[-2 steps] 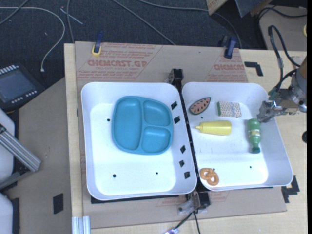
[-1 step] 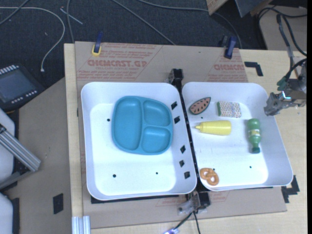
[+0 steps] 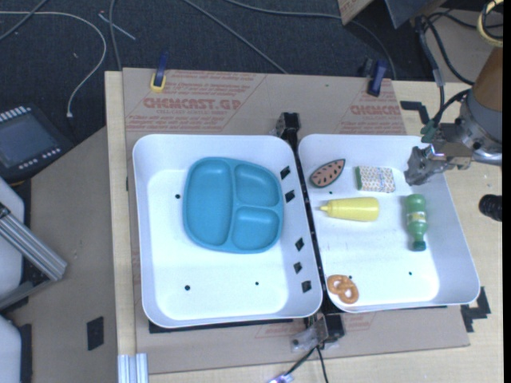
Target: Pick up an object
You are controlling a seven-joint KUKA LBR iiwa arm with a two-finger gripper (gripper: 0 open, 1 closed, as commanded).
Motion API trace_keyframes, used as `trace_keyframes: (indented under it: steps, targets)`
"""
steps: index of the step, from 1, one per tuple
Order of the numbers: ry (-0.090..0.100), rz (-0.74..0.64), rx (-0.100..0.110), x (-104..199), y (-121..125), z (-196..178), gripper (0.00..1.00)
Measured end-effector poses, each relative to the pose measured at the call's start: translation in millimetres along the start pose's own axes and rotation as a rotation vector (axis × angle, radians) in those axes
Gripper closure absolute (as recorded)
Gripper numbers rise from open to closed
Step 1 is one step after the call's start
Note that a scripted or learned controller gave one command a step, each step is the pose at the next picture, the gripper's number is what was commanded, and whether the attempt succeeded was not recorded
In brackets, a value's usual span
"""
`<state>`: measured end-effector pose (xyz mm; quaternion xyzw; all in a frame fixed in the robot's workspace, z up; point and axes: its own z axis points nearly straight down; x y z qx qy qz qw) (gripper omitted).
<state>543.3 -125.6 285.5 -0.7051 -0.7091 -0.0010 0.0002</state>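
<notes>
Green bottle (image 3: 415, 221), smooth rounded plastic, lies below the metal claw (image 3: 418, 171); its opening is unreadable.

Even, bright overhead light, soft shadows, slightly soft focus throughout.

A robotics lab: clamped bench (image 3: 239, 94), loose cables (image 3: 80, 22), white bins (image 3: 152, 238).

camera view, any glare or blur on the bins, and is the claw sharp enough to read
Camera view: lighting is even and soft; the white bins look bright but keep their edges, with only faint shadows under the blue tray and yellow bottle. The claw at the right bin's far edge looks slightly soft, so its finger state is unclear.
</notes>
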Motion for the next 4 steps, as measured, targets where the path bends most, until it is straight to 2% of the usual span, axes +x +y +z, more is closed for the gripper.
trace_keyframes:
  steps: [1, 3, 4]
  targets:
    - [0.001, -0.001, 0.003, 58, 2, 5, 1.0]
    - [0.001, 0.0, 0.006, 156, 11, 53, 1.0]
    - [0.001, -0.001, 0.002, 207, 11, 51, 1.0]
